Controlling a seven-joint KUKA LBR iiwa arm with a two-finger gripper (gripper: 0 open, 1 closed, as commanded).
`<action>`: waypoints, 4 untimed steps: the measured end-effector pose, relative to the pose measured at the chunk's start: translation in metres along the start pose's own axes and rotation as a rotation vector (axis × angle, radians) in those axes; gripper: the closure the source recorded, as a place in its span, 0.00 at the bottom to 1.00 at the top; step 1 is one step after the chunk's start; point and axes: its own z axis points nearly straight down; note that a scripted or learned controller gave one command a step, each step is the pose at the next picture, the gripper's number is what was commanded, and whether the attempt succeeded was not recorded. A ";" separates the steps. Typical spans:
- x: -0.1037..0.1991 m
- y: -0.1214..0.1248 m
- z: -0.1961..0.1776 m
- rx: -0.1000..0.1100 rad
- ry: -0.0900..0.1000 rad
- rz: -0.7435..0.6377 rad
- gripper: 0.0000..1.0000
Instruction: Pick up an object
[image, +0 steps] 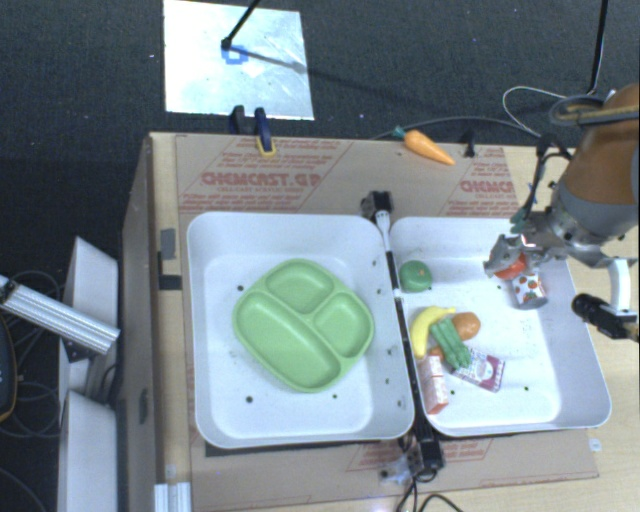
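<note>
On the left side of the frame, a white bin is sitting on the bench. A green plate with three parts is lying flat in the middle of it.

Just to the right, touching side by side, the second white bin is holding the small things. A round green ball-like toy is resting near its upper left corner. Below that, a yellow banana is lying next to an orange toy, and a green bumpy piece is lying across them. A small pink and white packet is sitting just right of those, and a reddish tube is lying along the bin's left wall.

Toward the upper right of the frame, the grey arm with its orange band is reaching in. Its pincer is hanging over the upper right part of that bin. A red and white thing is sitting right at the pincer's tip, but it is too blurry to tell if the pincer is holding it.

At the top of the bench, a toy carrot is lying outside the bins.
</note>
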 end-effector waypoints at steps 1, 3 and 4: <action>-0.024 0.011 -0.063 0.001 0.000 0.002 1.00; 0.079 0.063 -0.047 0.002 0.003 -0.003 1.00; 0.065 0.074 -0.060 0.002 0.001 0.001 1.00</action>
